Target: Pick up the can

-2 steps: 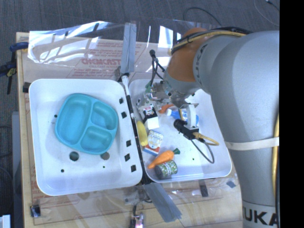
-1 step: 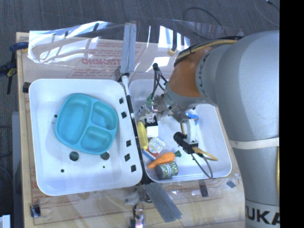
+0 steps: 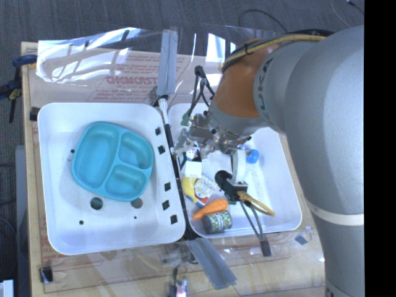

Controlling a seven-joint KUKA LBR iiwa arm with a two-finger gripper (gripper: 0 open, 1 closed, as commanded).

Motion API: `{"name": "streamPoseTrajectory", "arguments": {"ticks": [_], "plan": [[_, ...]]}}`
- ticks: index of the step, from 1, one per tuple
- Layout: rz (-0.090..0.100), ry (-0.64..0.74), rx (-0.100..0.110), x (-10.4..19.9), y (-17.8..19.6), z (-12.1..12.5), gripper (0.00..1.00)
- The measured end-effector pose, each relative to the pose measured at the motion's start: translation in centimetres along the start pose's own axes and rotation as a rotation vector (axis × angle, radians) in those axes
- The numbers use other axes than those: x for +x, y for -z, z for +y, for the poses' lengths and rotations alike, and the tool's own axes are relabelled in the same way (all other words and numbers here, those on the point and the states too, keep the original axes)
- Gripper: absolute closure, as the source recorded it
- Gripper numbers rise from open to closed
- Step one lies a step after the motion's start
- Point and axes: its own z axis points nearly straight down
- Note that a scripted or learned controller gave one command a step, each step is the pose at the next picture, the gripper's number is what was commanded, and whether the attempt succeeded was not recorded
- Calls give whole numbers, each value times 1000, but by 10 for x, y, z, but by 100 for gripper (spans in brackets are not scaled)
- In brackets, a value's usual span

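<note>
- The grey arm [image 3: 322, 135] bulks nearest the camera, covering much of the right bin [image 3: 281, 159], its orange band above the wrist.
- The gripper [image 3: 197, 146] hangs low over the clutter near the divider between the bins; whether its jaws are apart or together cannot be told.
- The can [image 3: 218, 221] lies on its side at the right bin's near edge, just beside an orange carrot [image 3: 210, 207], apart from the gripper.
- A blue sectioned plate [image 3: 113, 161] sits in the left bin [image 3: 55, 184].
- The step in hand looks like the approach, with nothing grasped.
- The next move likely calls for shifting toward the near edge and closing across the can's body while clearing the carrot.
</note>
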Motion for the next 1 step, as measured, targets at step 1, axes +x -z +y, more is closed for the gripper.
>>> {"name": "streamPoseTrajectory", "arguments": {"ticks": [1], "plan": [[0,-386,6,27,-2,-51,100]]}}
